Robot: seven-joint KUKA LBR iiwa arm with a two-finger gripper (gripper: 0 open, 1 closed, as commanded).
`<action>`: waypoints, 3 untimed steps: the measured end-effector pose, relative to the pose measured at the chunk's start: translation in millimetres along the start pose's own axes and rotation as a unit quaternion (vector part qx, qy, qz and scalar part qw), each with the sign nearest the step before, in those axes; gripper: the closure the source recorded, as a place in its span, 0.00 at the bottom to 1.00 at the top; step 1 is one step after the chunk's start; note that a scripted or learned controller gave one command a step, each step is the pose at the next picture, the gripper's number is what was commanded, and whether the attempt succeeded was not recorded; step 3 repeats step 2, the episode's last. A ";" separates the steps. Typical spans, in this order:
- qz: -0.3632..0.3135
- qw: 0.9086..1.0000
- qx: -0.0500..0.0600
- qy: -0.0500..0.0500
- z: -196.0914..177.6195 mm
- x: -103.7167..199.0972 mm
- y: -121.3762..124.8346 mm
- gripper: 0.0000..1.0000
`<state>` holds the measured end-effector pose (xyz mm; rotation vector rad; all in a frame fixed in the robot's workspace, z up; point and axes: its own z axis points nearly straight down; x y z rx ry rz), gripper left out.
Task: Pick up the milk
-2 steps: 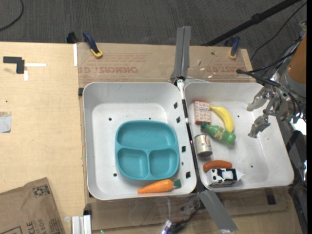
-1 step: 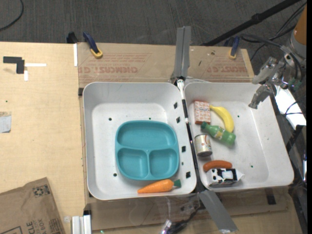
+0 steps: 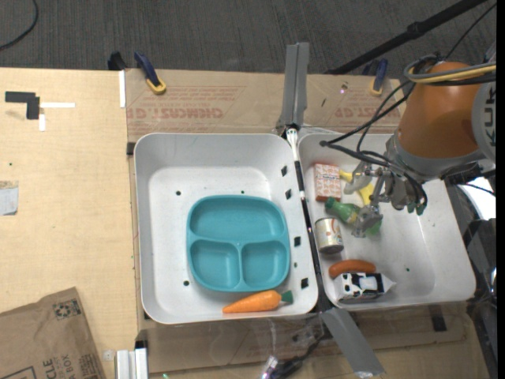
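Observation:
The milk (image 3: 363,286) is a small carton with black and white cow patches. It lies on its side at the front left of the right bin (image 3: 442,267). My gripper (image 3: 377,204) hangs over the middle of that bin, above a green bottle (image 3: 344,210) and a yellow toy (image 3: 359,185). It is well behind the milk and apart from it. The grey arm with its orange band (image 3: 442,117) hides the bin's back right part.
A red sausage (image 3: 353,268) lies just behind the milk, and a tin can (image 3: 328,235) and a red-and-white box (image 3: 326,181) sit along the right bin's left wall. The left bin (image 3: 158,212) holds a teal divided plate (image 3: 237,243) and a carrot (image 3: 254,302).

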<state>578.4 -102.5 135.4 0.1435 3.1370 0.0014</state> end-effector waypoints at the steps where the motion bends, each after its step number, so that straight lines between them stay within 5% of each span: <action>1: -0.169 0.986 0.000 -0.002 -213.6 44.5 -42.1 0.00; 2: -0.257 0.966 0.000 0.000 -177.7 10.1 14.8 0.00; 3: -0.257 0.966 0.000 0.000 -177.7 10.1 14.8 0.00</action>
